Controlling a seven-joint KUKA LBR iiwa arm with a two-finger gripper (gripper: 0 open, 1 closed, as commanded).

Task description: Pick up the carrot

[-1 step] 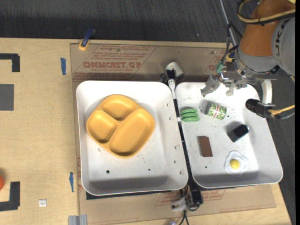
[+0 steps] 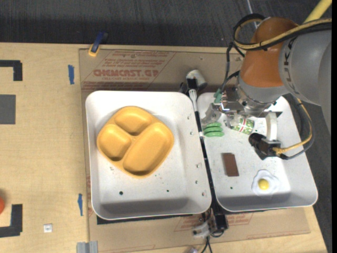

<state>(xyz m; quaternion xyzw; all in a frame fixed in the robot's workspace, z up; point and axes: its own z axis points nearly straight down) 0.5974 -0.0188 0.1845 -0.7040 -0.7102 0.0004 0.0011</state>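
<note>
My gripper [image 2: 232, 113] hangs low over the back left part of the right bin [image 2: 295, 194], under the grey wrist and the orange band. A green ridged piece [image 2: 213, 130], perhaps the carrot's leafy top, lies just left of the gripper, against the bin's left wall. A small white, green and red item [image 2: 243, 125] sits right beside the gripper on its right. The wrist hides the bin floor directly beneath it, so I cannot tell what lies there.
In the right bin lie a brown block [image 2: 229, 164] and a fried egg [image 2: 264, 183] near the front. A black cable end [image 2: 261, 144] hangs over the middle. The left bin [image 2: 105, 199] holds a large yellow lobed loaf [image 2: 135, 139].
</note>
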